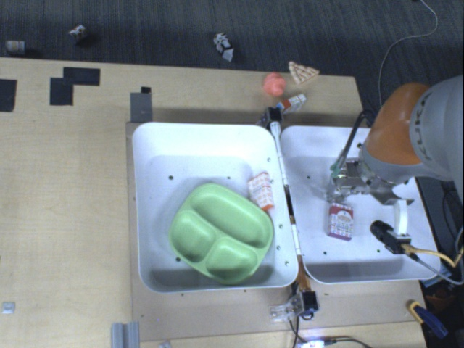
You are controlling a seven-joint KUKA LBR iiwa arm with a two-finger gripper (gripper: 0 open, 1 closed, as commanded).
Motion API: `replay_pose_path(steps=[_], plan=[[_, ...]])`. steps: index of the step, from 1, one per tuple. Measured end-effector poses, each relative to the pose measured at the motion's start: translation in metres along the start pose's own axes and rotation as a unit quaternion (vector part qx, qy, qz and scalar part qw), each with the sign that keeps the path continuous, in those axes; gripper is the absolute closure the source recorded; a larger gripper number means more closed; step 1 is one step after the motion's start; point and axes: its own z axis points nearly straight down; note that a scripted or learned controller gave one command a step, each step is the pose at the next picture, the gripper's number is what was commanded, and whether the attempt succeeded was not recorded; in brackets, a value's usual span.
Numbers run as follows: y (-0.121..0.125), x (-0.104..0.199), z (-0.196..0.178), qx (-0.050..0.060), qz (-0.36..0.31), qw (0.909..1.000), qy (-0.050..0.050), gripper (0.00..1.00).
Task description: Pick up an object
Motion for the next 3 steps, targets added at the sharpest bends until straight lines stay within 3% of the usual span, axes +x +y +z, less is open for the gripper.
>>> replay_pose_path(steps=[1, 2, 3], plan=[[0.063, -0.072, 0.013, 0.003, 0.001, 1.0, -0.001, 1.0], [0.096, -0.028, -0.088, 0.002, -0.002, 1.0, 0.0, 1.0], [0.096, -0.029, -0.086, 0.004, -0.001, 1.0, 0.0, 0.0]])
